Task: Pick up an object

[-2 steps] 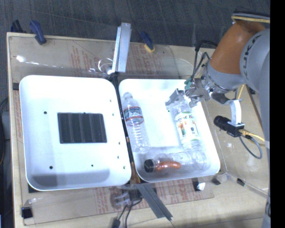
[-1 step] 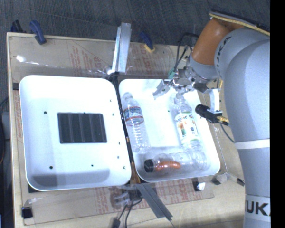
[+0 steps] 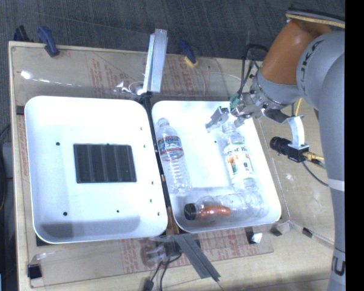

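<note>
Legible text — none that I can make out. The water bottle (image 3: 173, 156) before me carries a red-and-blue label and the second bottle (image 3: 238, 159) an orange-and-green one — both too small to read. Faint red print on the surface (image 3: 97, 71) is likewise unreadable.

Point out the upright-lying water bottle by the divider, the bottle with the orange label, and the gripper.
water bottle (image 3: 171, 153): camera view, on its label band.
orange-label bottle (image 3: 238, 161): camera view, on its label.
gripper (image 3: 225, 115): camera view, at its fingertips over the right bin's far end.
</note>
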`<state>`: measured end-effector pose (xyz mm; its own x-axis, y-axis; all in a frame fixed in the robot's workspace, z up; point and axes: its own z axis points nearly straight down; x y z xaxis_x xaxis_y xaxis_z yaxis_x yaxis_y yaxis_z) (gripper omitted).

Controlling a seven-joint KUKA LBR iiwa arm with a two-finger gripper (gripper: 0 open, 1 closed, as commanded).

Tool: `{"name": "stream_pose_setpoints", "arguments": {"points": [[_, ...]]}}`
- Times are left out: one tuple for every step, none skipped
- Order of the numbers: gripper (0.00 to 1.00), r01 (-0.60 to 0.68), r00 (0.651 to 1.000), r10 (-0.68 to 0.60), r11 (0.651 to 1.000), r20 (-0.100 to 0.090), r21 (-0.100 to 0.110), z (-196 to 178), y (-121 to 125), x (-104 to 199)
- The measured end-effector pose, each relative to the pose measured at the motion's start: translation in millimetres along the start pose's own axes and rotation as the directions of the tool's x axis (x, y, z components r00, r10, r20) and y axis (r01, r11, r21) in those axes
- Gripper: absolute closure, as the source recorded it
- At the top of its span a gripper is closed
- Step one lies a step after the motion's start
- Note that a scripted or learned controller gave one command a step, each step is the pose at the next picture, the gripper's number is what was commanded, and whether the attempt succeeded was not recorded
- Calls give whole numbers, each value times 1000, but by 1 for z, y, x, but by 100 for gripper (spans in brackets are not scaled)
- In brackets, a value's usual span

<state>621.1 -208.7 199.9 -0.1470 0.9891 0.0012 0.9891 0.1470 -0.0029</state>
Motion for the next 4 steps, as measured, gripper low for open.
{"name": "stream_pose_setpoints", "arguments": {"points": [[0, 20, 1000, -20, 1000, -1, 2, 109, 9, 1], [0, 23, 1000, -23, 1000, 1, -2, 30, -1, -2], [0, 62, 998, -62, 998, 0, -1, -9, -25, 3], [0, 76, 997, -76, 997, 0, 2, 35, -5, 0]]}}
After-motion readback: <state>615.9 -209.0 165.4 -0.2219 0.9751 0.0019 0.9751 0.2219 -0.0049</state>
